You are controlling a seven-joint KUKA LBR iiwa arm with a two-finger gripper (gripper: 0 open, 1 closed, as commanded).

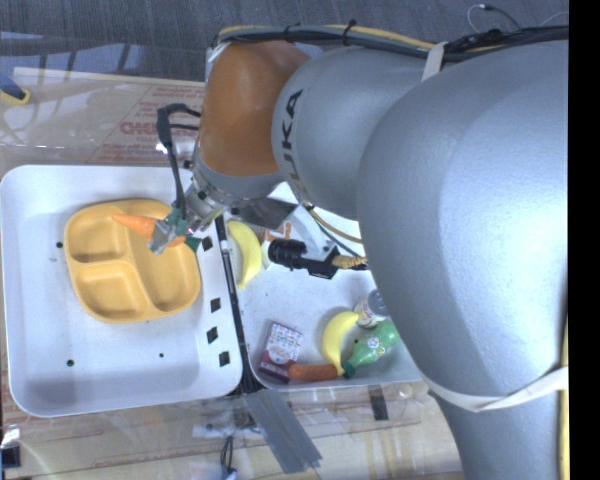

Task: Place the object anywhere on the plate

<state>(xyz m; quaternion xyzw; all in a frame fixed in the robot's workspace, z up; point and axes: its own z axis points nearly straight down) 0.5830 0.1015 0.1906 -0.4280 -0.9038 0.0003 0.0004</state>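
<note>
Carrot [137,224] seen lying on upper right compartment of yellow plate [130,278], left bin [40,368]. Hand [170,234] positioned at carrot's right end; finger spread cannot be told.

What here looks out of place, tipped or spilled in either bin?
Nothing stands out. The yellow divided plate lies flat in the left bin, with a carrot on its upper compartment beside the gripper. Nothing looks spilled or damaged.
</note>
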